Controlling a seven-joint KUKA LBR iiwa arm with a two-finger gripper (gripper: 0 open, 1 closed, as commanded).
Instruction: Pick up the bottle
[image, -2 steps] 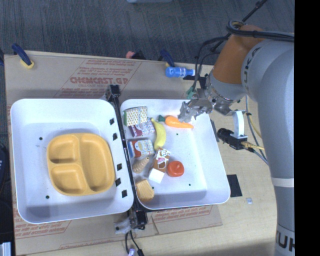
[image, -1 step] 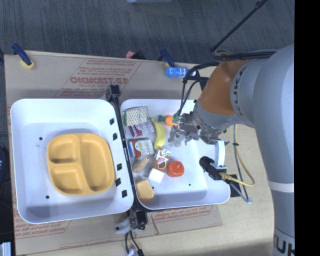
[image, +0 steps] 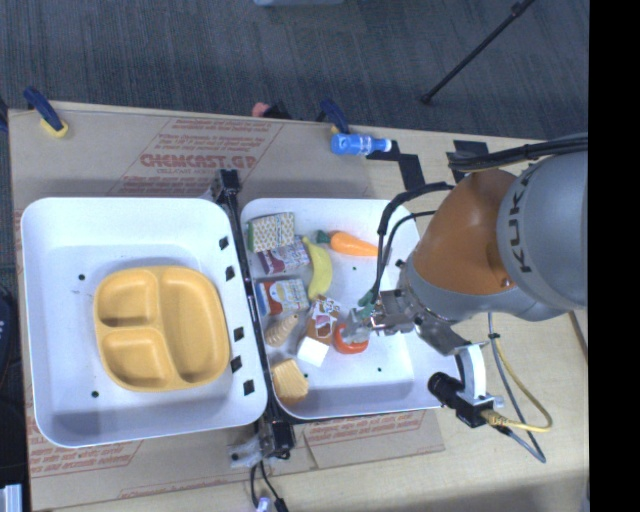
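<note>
A small blue bottle (image: 358, 145) lies on its side on the cardboard bench top, just behind the right bin (image: 395, 392). My gripper (image: 368, 320) hangs low inside that bin, near its middle, well in front of the bottle. Its tip sits right above a red-orange round item (image: 349, 342) and beside a small red-and-white packet (image: 322, 320). The wrist and orange band (image: 465, 245) cover the bin's right part.
The right bin also holds a cracker box (image: 271, 232), a banana (image: 320, 270), a carrot (image: 352, 243), small cartons (image: 283, 294) and bread-like pieces (image: 289, 380). A yellow divided plate (image: 160, 325) lies in the left bin (image: 40, 300). Blue clamps (image: 334, 114) stand along the back edge.
</note>
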